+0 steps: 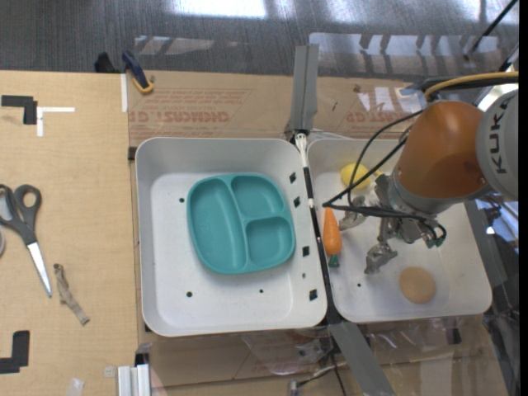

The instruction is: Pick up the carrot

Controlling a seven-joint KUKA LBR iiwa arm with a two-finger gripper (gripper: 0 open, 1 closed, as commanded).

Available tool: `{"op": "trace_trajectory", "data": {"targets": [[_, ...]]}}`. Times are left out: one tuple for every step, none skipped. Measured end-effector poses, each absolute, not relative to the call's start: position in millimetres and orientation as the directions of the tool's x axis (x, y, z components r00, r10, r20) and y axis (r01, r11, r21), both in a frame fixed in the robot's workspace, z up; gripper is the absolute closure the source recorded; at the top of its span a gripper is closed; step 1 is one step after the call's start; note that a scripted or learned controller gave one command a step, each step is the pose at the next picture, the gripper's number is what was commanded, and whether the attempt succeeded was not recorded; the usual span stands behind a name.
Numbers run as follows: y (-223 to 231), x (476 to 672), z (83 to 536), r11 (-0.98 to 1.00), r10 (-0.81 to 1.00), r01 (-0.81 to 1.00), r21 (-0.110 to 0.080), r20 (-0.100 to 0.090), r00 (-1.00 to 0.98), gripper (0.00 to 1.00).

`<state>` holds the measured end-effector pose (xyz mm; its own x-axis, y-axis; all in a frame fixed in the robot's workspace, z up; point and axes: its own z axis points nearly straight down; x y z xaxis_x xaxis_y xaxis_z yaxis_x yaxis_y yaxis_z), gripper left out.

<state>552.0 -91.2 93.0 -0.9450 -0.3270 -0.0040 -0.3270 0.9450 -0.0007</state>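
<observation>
The claw (381,256) hangs over the floor of the right bin (462,304), below the arm's orange band (441,148) and a tangle of black cables. Its metal fingers point down at the white floor with nothing between them; how far apart they stand I cannot tell from this slanted view.

The carrot (331,233) lies just left of the claw, apart from it, along the right bin's left wall, with its green end toward the near edge. Up and slightly left of the claw, a yellow object (355,173) sits near the bin's far wall, partly hidden by the arm. Down and to the right of the claw rests a round tan object (417,285), close by but not touching.

Well to the left of the claw, past the divider between the bins, the left bin (157,246) holds a teal plate (242,222) with three compartments, lying flat.

The worktop (66,221) is light brown board. Far left of the claw on it lie scissors (27,231) with grey handles, and near them a small scrap of brownish material (70,295). Black corner marks and a white strip are fixed to the board. Behind the bins lies a sheet of printed cardboard (206,106), and beyond it a dark ribbed floor (165,15) with bright patches of light.
</observation>
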Motion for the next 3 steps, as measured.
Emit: {"op": "trace_trajectory", "data": {"targets": [[-91.2, 552.0, 93.0, 0.945, -0.327, -0.327, -0.001, -0.004, -0.945, 0.00], [-91.2, 552.0, 93.0, 0.945, -0.327, -0.327, -0.001, -0.004, -0.945, 0.00], [-91.2, 552.0, 93.0, 0.945, -0.327, -0.327, -0.001, -0.004, -0.945, 0.00]]}}
